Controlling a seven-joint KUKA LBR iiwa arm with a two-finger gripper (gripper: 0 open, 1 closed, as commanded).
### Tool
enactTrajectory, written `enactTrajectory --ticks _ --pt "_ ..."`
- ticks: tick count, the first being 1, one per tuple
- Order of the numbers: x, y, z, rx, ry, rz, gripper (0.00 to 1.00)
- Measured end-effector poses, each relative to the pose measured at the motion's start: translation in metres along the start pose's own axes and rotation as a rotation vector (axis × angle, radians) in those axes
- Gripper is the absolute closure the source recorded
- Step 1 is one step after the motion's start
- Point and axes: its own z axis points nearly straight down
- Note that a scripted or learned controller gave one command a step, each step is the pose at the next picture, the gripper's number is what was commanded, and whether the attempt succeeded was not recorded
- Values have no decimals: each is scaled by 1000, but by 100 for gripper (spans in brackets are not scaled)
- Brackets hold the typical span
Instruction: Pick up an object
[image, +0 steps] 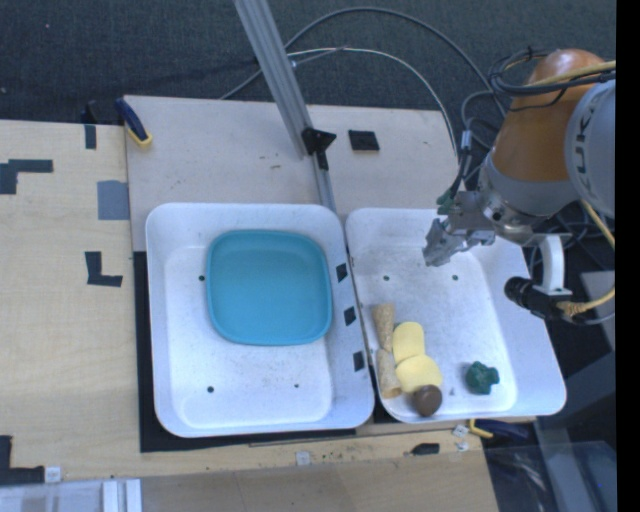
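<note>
In left bin (170, 300), smooth square blue plate (268, 287)

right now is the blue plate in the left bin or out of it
In. The blue plate lies flat on the floor of the left bin, inside its white rim, apart from the gripper over the right bin.

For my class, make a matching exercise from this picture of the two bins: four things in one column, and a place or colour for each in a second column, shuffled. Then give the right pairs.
Things
1. plate
2. gripper
3. small green object
4. brown round object

Places and colours
A. near the front right corner of the right bin
B. above the far part of the right bin
C. blue, lying in the left bin
D. at the front edge of the right bin, beside the yellow pieces

Pairs: 1-C, 2-B, 3-A, 4-D
</note>
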Motion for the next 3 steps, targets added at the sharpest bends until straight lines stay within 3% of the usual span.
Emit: enactTrajectory --ticks 3 --pt "157 -40 -10 1 0 0 100"
